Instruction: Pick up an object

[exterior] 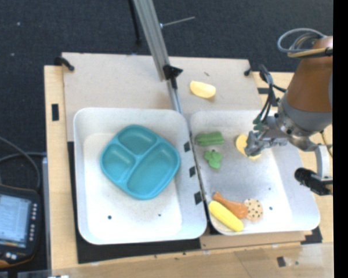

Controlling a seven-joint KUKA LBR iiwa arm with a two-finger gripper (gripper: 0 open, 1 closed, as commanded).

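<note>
the plate [140, 161] was teal, the bins [93, 213] white, the banana [225, 216] yellow, the cookie [253, 209] speckled tan, the carrot [230, 204] orange.

Hand [254, 149] over yellow piece [242, 143] in right bin [290, 213]

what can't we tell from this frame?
- Gripper fingers: too small and blurred in the camera view to read their state.
- Round yellow piece in the right white bin: partly covered by the gripper; contact unclear.
- Grey and orange arm: cut off at the right.
- Speckled round cookie: detail too small.
</note>
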